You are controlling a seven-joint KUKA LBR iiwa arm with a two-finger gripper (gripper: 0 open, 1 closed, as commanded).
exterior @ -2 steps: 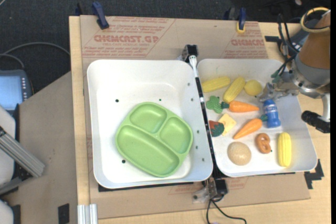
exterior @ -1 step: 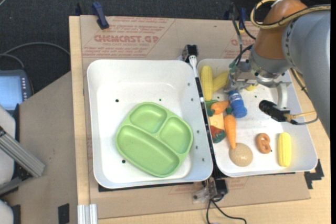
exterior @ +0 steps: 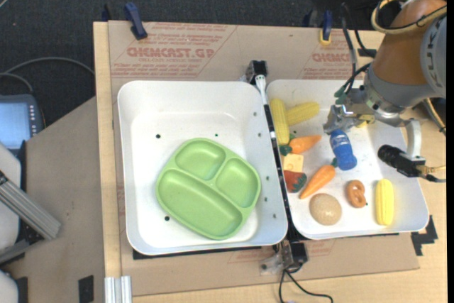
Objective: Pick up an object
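Left white bin [exterior: 135, 152] holds a light-green three-compartment plastic tray [exterior: 208, 186]. Right white bin [exterior: 415, 213] holds plastic toy foods. The gripper [exterior: 339, 125] sits directly above a blue cylindrical bottle [exterior: 343, 151], beside two orange carrots [exterior: 317, 181]

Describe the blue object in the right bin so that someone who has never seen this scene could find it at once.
Look in the right bin, the one full of toy food. Just below the gripper, near the bin's middle, lies a small blue bottle. It is the only blue item there; its neighbours are orange carrots and yellow corn.
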